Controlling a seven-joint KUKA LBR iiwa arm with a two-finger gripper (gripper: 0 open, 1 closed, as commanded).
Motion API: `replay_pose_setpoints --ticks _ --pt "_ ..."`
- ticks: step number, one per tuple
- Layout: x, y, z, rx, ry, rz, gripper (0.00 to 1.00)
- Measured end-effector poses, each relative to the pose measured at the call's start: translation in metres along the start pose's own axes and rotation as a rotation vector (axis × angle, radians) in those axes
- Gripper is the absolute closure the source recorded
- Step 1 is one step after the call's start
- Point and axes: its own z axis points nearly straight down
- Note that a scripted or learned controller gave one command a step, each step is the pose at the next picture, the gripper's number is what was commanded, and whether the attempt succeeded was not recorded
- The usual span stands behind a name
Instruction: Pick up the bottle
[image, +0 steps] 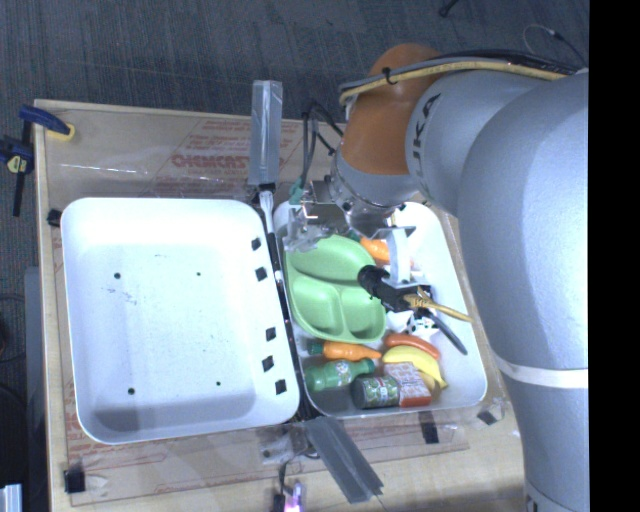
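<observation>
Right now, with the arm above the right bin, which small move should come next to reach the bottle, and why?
Probably shift the gripper toward the near end of the right bin. It sits at the far end, above the green tray, while the green bottle lies on its side at the near end, beside the carrot and a jar.

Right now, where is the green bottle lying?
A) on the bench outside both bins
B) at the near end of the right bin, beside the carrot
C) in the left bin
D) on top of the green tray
B: the green bottle lies on its side at the near end of the right bin, just below the carrot and in front of the green tray.
</observation>
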Motion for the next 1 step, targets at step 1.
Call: replay_pose_setpoints --ticks 1 --pt "0.0446 0.0107 -0.0396 -0.005 -0.003 -0.31 1.0"
